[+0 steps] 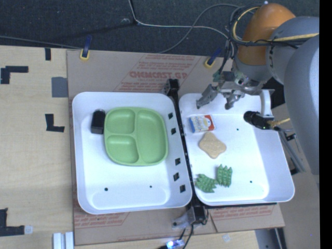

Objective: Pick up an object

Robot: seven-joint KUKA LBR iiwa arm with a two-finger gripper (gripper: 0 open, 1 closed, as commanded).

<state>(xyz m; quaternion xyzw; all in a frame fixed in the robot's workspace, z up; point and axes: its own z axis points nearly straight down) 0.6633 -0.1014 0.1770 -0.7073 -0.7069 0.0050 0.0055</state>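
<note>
At the near edge of the right bin (270, 188): two green leafy toys (215, 178), probably light and soft. Mid-bin, a tan biscuit (212, 146), likely stiff and light, best pinched across its width. Beyond it, a small carton (201, 123). Farthest, the gripper (213, 102) hangs spread open above the carton, holding nothing.

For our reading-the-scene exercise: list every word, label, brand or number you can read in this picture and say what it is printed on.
"CHEMCAST" (probably; faint red, seen reversed), with smaller lines below too blurred to read: on the brown board under the bins.
Small carton in the right bin: red and blue print, too small to read.
</note>
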